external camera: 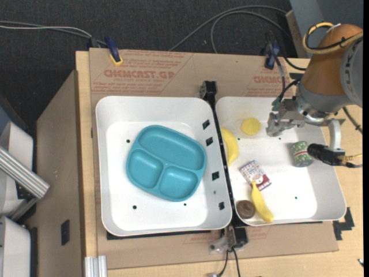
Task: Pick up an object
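Pincer [275,127] above right bin [323,209] holding banana [261,203].

Small yellow round object [250,126] near right bin's back, yellow piece [230,145] at left wall, patterned packet [254,173] mid-bin, banana [261,203] and brown disc [245,208] at front, green-patterned can [300,153] right.

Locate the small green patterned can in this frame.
The small green patterned can sits in the right white bin, near its right side, just below the gripper and right of the small red-and-white packet.
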Motion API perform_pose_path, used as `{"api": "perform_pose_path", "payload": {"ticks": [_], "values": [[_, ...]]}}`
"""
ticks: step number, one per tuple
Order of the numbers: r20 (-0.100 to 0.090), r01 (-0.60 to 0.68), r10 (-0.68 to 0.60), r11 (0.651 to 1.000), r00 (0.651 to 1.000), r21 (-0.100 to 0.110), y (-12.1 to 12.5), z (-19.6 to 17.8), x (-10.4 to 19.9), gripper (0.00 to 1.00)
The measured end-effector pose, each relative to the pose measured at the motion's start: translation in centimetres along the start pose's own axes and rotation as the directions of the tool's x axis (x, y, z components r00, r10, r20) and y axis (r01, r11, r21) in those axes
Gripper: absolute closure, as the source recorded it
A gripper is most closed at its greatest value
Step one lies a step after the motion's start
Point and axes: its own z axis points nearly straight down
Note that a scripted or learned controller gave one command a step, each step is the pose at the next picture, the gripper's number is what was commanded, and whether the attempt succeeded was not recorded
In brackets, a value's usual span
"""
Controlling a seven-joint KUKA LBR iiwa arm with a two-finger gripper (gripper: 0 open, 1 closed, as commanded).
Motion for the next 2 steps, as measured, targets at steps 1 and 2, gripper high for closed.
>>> {"api": "perform_pose_path", "payload": {"ticks": [1,2], "values": [[0.001,-0.001,0.001,1.000,1.000,-0.002,0.2,-6.3,-0.7,1.00],[0.001,0.000,0.000,1.000,1.000,-0.003,1.4,-11.9,-1.0,1.00]]}}
